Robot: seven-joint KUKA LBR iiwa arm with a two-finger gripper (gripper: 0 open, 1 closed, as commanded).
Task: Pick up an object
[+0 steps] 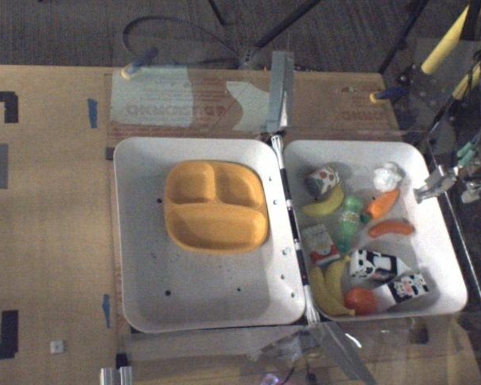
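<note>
White plastic bins sit side by side on the wooden bench (pixel 48 239), their inner rims touching along a metal divider (pixel 293 231). Nearest me, along the front edge of the right bin (pixel 445 251), things are packed tight: a yellow banana (pixel 329 289) curves down the inner wall, a red tomato (pixel 359 299) lies just beside it, and two cow-print cartons (pixel 373 265) (pixel 409 287) rest against each other. Little free floor is left there.

Over in the left bin (pixel 140 247), an orange divided plate (pixel 216 205) lies flat, with bare white floor all round it, widest at the front.

Further back in the right bin come a small juice box (pixel 321 245), a green bottle (pixel 349 217), an orange sausage-shaped piece (pixel 390 228), a carrot (pixel 382 204), a second banana (pixel 325 204), a small strawberry-print carton (pixel 323 180) and a crumpled white lump (pixel 387 175). A strip of open floor runs along that bin's right wall.

At the right rim, the gripper (pixel 433 184) hangs over the bin's edge, apart from every item. From here I cannot tell how its claw stands; nothing shows between its tips.
</note>
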